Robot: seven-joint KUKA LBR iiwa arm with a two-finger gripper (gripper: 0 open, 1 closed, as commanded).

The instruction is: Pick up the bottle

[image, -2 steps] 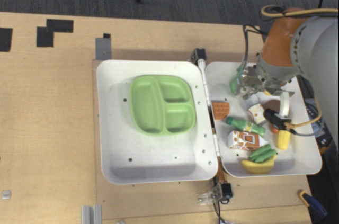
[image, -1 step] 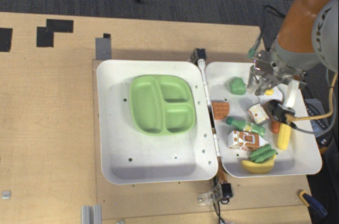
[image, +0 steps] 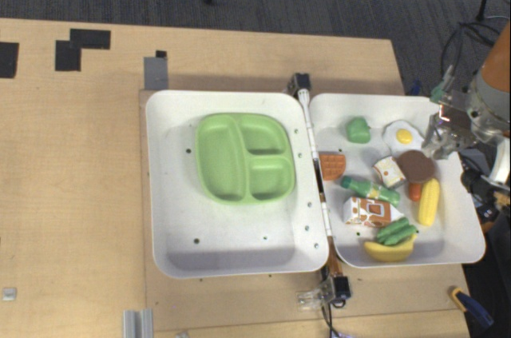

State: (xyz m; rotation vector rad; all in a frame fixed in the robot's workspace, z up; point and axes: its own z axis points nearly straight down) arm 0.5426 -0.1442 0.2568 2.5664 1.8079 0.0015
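Note:
The bottle (image: 369, 188) is small and green with a pale yellowish band. It lies on its side in the middle of the right bin (image: 455, 248), among toy foods, with its cap end pointing left. My gripper (image: 445, 141) hangs over the bin's right part, to the right of the bottle and above it in the frame. It is open, with nothing between its fingers. A brown round piece (image: 415, 165) lies between the gripper and the bottle.
Packed round the bottle are a white block (image: 387, 170), an orange waffle (image: 331, 164), a printed carton (image: 369, 211), a yellow corn cob (image: 429, 202), green beans (image: 395, 232) and a banana (image: 389, 249). The left bin (image: 172, 248) bears a green divided tray (image: 243, 157).

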